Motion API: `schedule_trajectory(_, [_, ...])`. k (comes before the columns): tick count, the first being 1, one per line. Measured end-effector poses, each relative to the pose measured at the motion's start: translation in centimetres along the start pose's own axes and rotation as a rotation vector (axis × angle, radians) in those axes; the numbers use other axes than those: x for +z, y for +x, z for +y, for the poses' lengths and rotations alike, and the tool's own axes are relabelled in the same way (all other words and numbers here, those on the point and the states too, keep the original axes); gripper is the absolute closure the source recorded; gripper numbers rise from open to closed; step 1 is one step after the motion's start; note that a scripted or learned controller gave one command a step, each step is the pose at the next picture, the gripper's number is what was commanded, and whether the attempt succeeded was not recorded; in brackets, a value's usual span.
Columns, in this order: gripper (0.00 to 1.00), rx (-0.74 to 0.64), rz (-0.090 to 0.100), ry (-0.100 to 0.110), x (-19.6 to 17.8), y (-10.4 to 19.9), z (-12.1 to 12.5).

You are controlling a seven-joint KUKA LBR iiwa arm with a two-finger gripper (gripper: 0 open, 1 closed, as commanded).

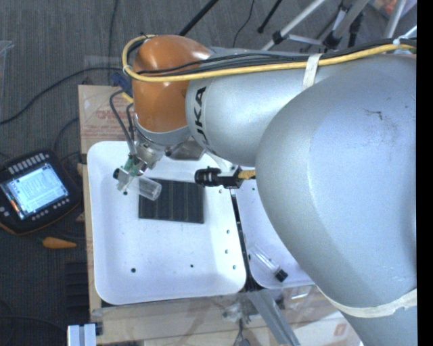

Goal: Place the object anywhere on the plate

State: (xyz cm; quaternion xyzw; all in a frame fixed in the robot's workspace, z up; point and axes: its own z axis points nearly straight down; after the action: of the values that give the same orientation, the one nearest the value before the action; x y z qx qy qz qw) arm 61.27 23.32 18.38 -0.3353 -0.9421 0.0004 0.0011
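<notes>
Grey carpet (40,81) lay all round, and on it, off to the left, a handheld control pendant (32,192) sat with its screen lit up. Light stand legs (304,20) crossed the top of the view. The bench (95,115) showed a brownish edge behind the bins.

And the arm (325,169) was huge in the frame, reaching in from the right, its grey casing covering most of the right bin (252,216). A yellow cable (270,66) ran along its top to the orange band (166,74), which stood over the far edge of the left bin (169,270).

Down below that band, the gripper (126,177) hung low over the far-left part of the left bin, just off the upper-left corner of the dark ribbed plate (177,206). Clenched or released? I could not tell from that angle.

Now the object (150,188), a small clear tube-like piece: it sat tilted right at the plate's upper-left corner, overlapping the plate's edge, just beside the gripper. Whether the two were touching, I could not make out, and it was not clearly gripped.

Over in the right bin, near its front, lay another clear item with a black end (269,265), well apart from the plate.
</notes>
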Motion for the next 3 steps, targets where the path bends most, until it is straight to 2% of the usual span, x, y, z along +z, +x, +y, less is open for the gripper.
schedule_trajectory(1, [1.00,-0.056,-0.001,0.000,-11.7,4.0,-3.4])
schedule_trajectory(2, [1.00,0.280,-0.005,0.000,-17.3,-2.9,2.4])
schedule_trajectory(3, [1.00,-0.013,-0.003,0.001,-20.6,2.9,-3.7])
